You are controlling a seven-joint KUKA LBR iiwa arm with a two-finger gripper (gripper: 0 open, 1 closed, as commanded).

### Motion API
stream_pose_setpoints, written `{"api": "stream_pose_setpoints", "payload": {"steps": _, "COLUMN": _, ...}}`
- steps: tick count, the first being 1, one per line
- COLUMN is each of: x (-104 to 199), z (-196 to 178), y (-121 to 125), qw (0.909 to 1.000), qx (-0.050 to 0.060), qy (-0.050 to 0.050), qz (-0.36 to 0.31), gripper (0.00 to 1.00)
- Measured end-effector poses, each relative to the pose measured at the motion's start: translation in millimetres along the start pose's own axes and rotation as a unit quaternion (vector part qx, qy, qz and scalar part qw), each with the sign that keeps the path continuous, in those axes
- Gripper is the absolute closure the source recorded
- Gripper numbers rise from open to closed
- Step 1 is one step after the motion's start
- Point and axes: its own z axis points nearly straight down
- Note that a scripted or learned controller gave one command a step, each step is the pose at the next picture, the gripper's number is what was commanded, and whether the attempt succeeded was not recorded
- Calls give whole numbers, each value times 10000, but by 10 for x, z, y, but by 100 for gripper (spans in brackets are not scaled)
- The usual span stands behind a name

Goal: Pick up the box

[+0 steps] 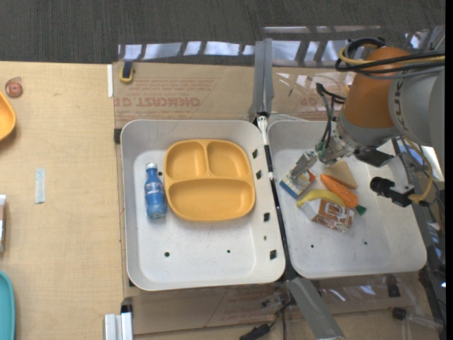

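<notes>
nearest the camera, along the bottom edge, lies brown cardboard (212, 307) under the two bins, with grey metal brackets poking out below the gap between them. left of it the wooden bench (56, 190) runs up the frame, with a teal rim at its lower left corner and an orange rim at the upper left edge.

the left bin (141, 261) holds a yellow divided plate (210, 179) in its upper middle, and a small blue bottle (155, 191) lies just left of the plate, cap pointing away from the camera.

the right bin (354, 257) holds a cluster in its upper half. closest is a brown and white packet (334, 214), with a yellow banana (315, 197) touching its upper left edge. a carrot (340, 190) lies just above the packet, and a tan wedge (342, 171) sits above the carrot. the box (296, 183), small with blue, white and red print, rests at the left of the cluster, touching the banana's end.

the gripper (306, 165) is down over the box's upper right edge, its grey fingers slanting toward it; whether they are spread or closed cannot be told, and the box sits on the bin floor.

farther back, the arm (407, 105) comes in from the right, its orange band (371, 94) above the wrist, with yellow and black cables looping over it. beyond the bins the cardboard shows reversed red print, then dark carpet (212, 9).
</notes>
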Motion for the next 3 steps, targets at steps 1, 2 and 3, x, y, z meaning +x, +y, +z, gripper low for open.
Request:
{"api": "stream_pose_setpoints", "payload": {"steps": 1, "x": 70, "z": -2, "y": -274, "qw": 9991, "qx": -6, "qy": 10, "qz": 425, "gripper": 0}}
{"api": "stream_pose_setpoints", "payload": {"steps": 2, "x": 46, "z": -118, "y": -267, "qw": 9990, "qx": -33, "qy": -8, "qz": 445, "gripper": 100}}
{"api": "stream_pose_setpoints", "payload": {"steps": 3, "x": 46, "z": -118, "y": -267, "qw": 9990, "qx": -32, "qy": -9, "qz": 444, "gripper": 0}}
